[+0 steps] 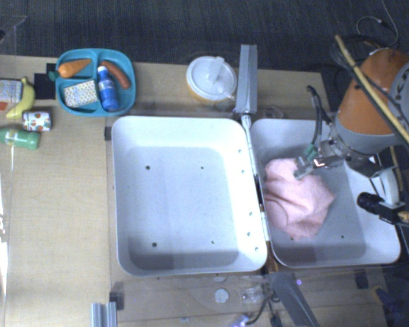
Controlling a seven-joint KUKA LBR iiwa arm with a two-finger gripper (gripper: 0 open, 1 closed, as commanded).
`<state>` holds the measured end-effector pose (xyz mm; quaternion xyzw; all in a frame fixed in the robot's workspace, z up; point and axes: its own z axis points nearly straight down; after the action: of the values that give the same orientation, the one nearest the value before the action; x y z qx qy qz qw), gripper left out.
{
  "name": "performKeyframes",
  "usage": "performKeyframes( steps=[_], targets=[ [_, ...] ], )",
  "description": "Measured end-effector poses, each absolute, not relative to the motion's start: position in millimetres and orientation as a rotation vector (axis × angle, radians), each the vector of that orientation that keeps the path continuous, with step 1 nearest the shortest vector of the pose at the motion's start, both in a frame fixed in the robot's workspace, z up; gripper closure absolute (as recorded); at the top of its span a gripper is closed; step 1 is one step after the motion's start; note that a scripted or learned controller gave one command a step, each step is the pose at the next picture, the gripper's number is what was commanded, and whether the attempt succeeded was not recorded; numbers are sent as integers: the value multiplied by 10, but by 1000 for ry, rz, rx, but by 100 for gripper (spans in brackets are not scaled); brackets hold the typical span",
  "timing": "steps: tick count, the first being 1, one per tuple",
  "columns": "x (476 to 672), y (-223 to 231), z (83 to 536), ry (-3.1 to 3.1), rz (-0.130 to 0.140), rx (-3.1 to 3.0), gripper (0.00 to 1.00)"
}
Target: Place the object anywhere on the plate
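Observation:
A pale pink plate (296, 196) lies in the right bin (368, 244), against its left wall. My gripper (308, 167) reaches in from the right and hangs over the plate's upper right edge, low and close to it. No separate object can be made out at the gripper or on the plate. The arm's orange band (368, 101) sits above the bin's far right corner.
The left bin (184, 196) sits beside it across a metal divider (245, 87). Behind the bins stand a white lidded cup (211, 79) and a blue divided tray (95, 80) of toy food. A banana (22, 99), a can (37, 120) and a green bottle (13, 137) lie far left.

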<state>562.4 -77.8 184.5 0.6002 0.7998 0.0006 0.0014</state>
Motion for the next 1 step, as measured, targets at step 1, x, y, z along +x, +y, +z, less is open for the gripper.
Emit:
performKeyframes(
  steps=[1],
  targets=[
    [5639,-762,2248,2517,3,1875,100]
  ],
)
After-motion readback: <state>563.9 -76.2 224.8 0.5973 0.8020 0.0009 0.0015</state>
